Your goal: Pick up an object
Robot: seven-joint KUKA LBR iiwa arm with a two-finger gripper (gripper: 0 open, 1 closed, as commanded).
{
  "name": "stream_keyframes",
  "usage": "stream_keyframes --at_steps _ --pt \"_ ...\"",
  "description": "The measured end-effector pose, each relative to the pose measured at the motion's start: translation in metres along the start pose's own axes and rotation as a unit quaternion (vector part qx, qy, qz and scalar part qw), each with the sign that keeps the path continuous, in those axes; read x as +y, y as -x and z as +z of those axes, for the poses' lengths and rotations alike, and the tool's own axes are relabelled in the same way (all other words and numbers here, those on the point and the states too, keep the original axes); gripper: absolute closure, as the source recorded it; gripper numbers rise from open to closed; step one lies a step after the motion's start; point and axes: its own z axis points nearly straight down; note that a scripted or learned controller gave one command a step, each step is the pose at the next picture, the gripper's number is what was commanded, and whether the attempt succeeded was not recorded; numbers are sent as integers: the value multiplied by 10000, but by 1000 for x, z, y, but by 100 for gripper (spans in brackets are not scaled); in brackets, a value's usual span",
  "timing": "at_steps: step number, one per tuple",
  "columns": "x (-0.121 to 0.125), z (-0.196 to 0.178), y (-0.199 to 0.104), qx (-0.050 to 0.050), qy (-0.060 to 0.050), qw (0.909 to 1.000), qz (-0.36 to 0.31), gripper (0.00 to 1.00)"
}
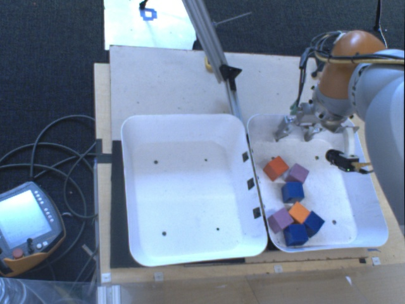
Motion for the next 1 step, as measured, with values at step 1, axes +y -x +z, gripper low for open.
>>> stream_keyframes --at_steps 1 --pt "1 -13 0 -7 22 10000 -16 100"
